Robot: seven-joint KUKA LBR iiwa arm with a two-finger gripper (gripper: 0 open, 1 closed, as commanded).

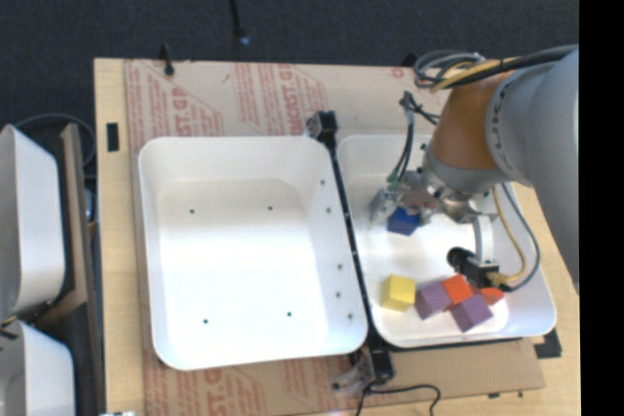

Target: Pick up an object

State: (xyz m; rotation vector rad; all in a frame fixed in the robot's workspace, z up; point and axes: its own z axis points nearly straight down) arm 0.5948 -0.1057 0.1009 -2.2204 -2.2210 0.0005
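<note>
My gripper is low in the right bin, near its left wall, beneath the grey wrist with the orange band. A blue block lies right at the gripper's tip, touching or nearly touching it; I cannot tell if it is gripped. Along the bin's front lie a yellow block, a purple block, an orange block and a second purple block, clustered close together.
The left bin stands alongside, sharing a dark divider edge with the right bin. Cables loop from the wrist over the right bin's right side. A white box stands off the bench's left.
</note>
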